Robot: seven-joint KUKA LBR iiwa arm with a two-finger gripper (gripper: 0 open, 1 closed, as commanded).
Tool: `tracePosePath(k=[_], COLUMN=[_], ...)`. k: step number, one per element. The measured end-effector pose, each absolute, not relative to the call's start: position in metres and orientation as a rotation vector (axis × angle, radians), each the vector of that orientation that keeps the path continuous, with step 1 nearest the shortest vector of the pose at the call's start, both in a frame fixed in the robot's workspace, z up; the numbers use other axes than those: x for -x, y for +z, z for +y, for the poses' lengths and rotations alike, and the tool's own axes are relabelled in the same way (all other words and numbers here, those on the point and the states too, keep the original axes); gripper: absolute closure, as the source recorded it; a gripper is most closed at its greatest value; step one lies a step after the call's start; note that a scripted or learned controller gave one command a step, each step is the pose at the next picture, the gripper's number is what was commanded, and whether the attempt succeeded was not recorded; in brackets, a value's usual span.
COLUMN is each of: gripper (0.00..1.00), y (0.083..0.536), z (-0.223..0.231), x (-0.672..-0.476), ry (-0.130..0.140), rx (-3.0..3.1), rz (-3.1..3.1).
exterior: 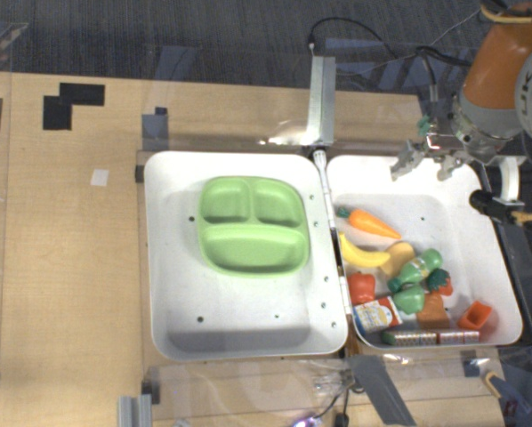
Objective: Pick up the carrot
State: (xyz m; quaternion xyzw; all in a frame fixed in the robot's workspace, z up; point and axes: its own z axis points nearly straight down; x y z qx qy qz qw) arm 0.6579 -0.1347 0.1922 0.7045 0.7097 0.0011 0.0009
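Observation:
An orange carrot (pixel 370 223) with a green stem end lies in the right bin (pixel 466 205), near its left wall and just above a yellow banana (pixel 364 255). My gripper (pixel 423 163) hangs over the bin's far edge, up and to the right of the carrot and well apart from it. Its two fingers are spread open with nothing between them.
The left bin (pixel 173 301) holds a green divided plate (pixel 251 223). Below the carrot, toy foods crowd the right bin: green vegetables (pixel 417 274), a red piece (pixel 361 286), a small carton (pixel 377 314), an orange cup (pixel 477 315). A metal post (pixel 322 96) stands behind the bins.

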Motion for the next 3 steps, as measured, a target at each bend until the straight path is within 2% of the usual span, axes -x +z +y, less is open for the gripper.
tracePosePath(k=[1, 2, 3], gripper=[0.00, 0.00, 0.00], y=[0.140, 0.185, 0.102], z=[-0.086, -0.043, -0.094], x=[-0.619, -0.615, -0.623], ry=[0.002, 0.005, 0.027], rx=[-2.233, -2.204, -2.261], rz=[2.209, 2.235, 2.155])
